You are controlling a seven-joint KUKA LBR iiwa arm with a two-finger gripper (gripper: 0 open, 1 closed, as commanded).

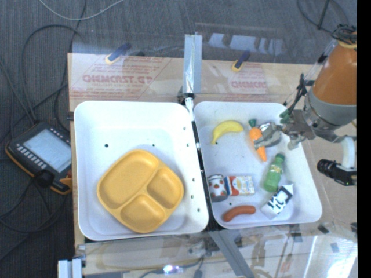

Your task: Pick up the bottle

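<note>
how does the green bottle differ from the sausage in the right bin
The green bottle is green with an orange cap and lies nearly along the bin's length; the sausage is reddish-brown and lies across it. The bottle is thicker and straight, the sausage thin and slightly curved. Both lie flat in the right bin.

We see the green plastic bottle [273,173] lying in the right white bin [301,210], lower right of frame; metal two-finger gripper [268,135] hovers just above it, near a small orange carrot [257,136].
</note>
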